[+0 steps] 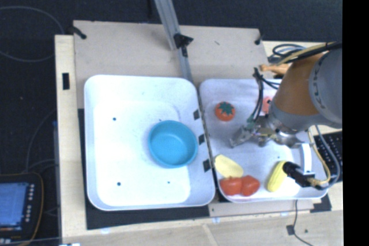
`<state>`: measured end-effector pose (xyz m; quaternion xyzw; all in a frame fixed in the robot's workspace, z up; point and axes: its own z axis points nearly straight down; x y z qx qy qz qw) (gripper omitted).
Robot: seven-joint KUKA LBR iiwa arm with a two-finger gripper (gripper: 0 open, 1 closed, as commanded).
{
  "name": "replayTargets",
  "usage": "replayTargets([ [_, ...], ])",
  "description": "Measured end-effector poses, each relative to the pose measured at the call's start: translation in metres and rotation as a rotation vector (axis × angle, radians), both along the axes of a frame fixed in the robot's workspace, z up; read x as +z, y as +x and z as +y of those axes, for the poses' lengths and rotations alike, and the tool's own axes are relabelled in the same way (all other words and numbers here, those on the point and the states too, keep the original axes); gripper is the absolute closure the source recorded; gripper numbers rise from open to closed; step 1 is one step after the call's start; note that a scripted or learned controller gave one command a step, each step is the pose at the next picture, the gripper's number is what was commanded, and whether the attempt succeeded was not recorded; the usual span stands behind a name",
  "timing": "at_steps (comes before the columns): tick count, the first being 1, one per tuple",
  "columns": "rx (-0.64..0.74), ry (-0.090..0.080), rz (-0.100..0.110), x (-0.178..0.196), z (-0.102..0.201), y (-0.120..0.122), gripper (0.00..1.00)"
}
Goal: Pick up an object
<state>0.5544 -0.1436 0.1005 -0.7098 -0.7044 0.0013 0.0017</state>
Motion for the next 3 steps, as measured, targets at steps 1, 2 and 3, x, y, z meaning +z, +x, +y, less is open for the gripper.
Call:
replayTargets([
  [1, -0.008, 0.002, -0.006, 0.012, 0.000, 0.002, 1.00],
  [2, -0.002, 0.000, -0.011, 0.078, -0.004, 0.000, 1.00],
  [3, 0.013, -0.001, -0.013, 0.138, 0.000, 0.011, 1.00],
])
